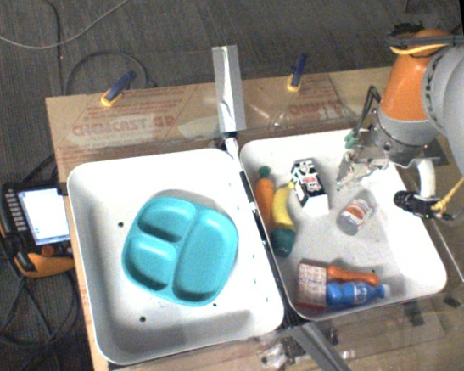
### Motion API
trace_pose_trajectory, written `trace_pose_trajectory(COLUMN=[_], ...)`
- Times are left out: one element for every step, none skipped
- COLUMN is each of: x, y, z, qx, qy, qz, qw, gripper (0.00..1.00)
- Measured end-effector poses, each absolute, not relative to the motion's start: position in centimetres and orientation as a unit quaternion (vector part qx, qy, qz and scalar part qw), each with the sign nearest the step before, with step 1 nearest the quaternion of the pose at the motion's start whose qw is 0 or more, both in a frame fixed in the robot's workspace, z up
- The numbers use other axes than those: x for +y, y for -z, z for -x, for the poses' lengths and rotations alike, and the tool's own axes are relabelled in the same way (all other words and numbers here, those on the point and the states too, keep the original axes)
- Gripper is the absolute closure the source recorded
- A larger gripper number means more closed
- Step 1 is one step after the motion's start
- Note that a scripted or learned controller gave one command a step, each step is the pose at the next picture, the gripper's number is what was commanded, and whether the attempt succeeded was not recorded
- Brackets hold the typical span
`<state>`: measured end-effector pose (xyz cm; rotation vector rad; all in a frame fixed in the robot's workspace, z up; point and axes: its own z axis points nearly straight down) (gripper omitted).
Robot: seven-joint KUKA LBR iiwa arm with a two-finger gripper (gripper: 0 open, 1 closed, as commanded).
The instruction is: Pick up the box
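Box lay flat against the right bin's front wall, touching a blue bottle. Well apart from it, the hand hovered near the bin's back right corner; its grip state was unreadable.

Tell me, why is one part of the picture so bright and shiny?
In the camera view, light glares off the clear plastic sheet behind the bins, washing out its printing; the white left bin looks brightly lit, while the floor around stays dark. The gripper is small and slightly blurry, so its fingers are hard to make out.
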<state>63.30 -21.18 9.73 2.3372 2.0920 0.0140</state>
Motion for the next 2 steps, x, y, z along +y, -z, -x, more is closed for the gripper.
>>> trace_pose_trajectory(x=[-21.14,-21.01], y=[-10.27,-10.25], z=[-63.28,-63.29], qx=[0.667,0.668], qy=[-0.0033,-0.0032], qz=[-0.745,-0.744], qw=[0.000,-0.001], gripper=[1.00,0.00])
